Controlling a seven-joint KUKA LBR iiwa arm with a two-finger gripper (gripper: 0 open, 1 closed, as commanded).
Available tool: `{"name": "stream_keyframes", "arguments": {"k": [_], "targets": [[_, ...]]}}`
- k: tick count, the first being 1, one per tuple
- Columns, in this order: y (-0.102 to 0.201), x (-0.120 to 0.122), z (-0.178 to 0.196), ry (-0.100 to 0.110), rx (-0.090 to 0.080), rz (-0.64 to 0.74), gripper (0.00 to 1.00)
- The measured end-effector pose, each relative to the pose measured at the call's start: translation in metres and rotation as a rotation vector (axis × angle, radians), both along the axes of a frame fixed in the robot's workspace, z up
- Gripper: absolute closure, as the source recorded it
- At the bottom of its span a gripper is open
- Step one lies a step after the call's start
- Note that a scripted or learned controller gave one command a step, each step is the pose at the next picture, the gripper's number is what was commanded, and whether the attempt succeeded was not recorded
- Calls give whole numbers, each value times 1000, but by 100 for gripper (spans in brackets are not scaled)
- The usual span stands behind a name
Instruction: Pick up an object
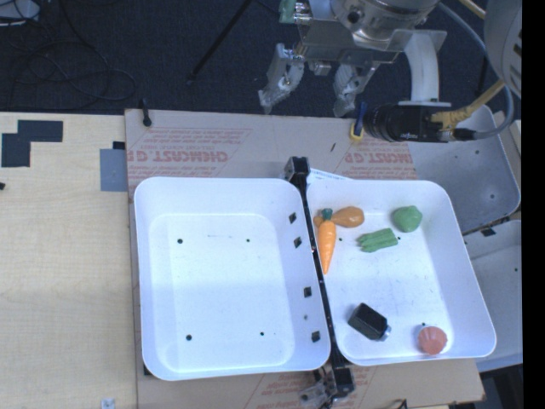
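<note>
**Tool raised above the far edge, nothing between its fingers**

The tool (pixel 313 85) hung high over the far side of the table (pixel 60 254), beyond the two white bins and above the cardboard sheet (pixel 221 147) that lay under them. Its two fingers (pixel 279 79) were spread apart, pointing down, with only the dark floor visible between them — they pinched nothing. The grey arm came in from the right, with a black cylinder and yellow cable beside the wrist.

The left bin (pixel 145 228) sat just beside the right bin (pixel 460 254), the two touching along a black divider strip with clips.

All the small things lay in the right bin. A carrot (pixel 326 242) lay close against the divider, its green top pointing to the far edge. Touching its upper end was an orange oval piece (pixel 348 217). Near the middle of the far half lay a long green vegetable (pixel 377 240), tilted slightly, and just beyond it, towards the far right corner, a rounder green lump (pixel 408 218). In the near half, a black block (pixel 369 322) sat at an angle, well apart from the vegetables. A pinkish-red round fruit (pixel 432 340) rested near the right front corner — close to the rim, apart from the block.
</note>
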State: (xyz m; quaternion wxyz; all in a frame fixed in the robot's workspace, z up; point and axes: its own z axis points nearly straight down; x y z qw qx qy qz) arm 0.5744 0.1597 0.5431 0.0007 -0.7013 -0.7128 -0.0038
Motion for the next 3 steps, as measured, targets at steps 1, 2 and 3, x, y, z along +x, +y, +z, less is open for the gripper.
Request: {"name": "stream_keyframes", "arguments": {"k": [1,2,3], "targets": [[-7,3,3,12,-9,-9,100],[48,-63,-6,11,-6,-8,100],[85,29,-10,11,-10,-12,100]]}}
